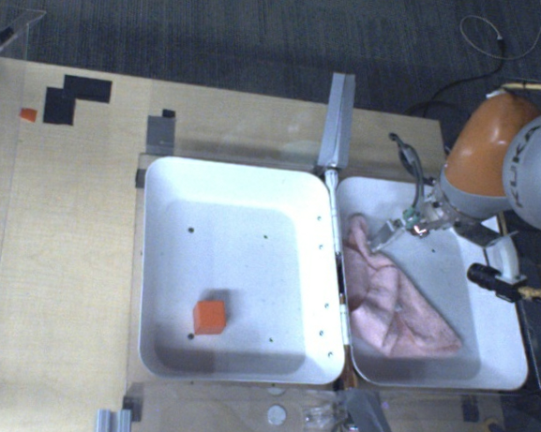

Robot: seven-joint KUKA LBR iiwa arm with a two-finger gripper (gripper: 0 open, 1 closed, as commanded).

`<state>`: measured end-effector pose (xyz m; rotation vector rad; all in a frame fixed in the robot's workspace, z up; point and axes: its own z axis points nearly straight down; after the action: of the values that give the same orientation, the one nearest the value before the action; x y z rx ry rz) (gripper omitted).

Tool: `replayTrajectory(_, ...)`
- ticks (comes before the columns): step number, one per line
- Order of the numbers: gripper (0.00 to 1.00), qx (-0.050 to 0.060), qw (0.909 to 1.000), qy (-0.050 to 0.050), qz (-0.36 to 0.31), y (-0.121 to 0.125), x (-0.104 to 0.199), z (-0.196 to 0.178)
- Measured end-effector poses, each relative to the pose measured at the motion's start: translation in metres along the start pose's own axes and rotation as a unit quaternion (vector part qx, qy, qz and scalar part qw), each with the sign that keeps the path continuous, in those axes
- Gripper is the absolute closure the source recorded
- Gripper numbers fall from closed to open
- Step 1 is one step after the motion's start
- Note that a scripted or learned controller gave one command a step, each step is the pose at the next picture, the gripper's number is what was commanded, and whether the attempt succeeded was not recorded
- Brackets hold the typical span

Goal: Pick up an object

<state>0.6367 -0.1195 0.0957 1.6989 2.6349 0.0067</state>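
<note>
Two white bins are sitting side by side: the left bin is holding one orange block toward its lower left, and the right bin is holding one crumpled pink cloth. The single gripper is reaching in from the right of the frame and hanging over the cloth's upper end. I cannot tell how its jaws are standing. The block is lying well apart from it, down to the left.
</note>
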Motion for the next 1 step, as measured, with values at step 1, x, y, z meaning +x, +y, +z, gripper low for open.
replayTrajectory(1, 0.00, -0.003, 1.0000, -0.002, -0.003, -0.0593, -0.0013, 0.0058)
